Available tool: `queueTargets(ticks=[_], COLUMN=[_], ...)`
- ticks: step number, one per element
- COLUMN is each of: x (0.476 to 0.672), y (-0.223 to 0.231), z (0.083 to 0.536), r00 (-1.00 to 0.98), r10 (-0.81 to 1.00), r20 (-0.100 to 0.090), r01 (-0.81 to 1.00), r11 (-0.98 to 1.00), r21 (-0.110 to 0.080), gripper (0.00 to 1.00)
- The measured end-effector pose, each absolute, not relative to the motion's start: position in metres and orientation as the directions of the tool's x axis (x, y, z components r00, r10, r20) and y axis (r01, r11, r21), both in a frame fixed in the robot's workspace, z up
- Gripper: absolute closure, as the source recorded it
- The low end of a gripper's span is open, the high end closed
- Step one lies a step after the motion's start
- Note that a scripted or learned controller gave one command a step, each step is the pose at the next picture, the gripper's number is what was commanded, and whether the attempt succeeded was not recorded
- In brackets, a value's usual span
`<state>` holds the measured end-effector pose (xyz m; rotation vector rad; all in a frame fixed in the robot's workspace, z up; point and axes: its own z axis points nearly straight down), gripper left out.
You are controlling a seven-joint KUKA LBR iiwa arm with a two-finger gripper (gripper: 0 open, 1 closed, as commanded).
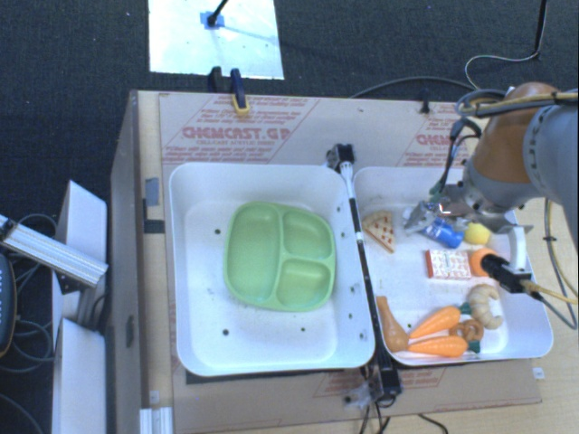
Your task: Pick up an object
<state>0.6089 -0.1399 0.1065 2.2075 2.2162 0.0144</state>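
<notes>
Blue toy object (443,234) lies in right bin (534,337), yellow ball (477,234) touching its right side. Gripper (425,215) low just left of it, fingers splayed open, nothing between them; pick not yet made, closing and lifting remain. Crowding: waffle tile (447,263) just below, pizza slice (380,230) to left, carrots (436,331) and croissant (484,302) nearer front. Green divided plate (280,256) sits apart in left bin (194,333)

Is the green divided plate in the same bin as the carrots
No. The green divided plate lies in the left bin, while the carrots lie in the right bin.
</notes>
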Motion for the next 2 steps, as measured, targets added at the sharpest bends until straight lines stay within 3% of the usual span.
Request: queueTargets(ticks=[1,2], x=[0.591,0.551], y=[-0.157,-0.121], z=[0.098,0.089], r00=[-0.008,-0.003], r10=[1.0,1.0], r20=[-0.006,-0.006], r01=[0.999,1.0], r11=[0.008,0.003], r21=[0.035,0.014], gripper=[0.0,0.0])
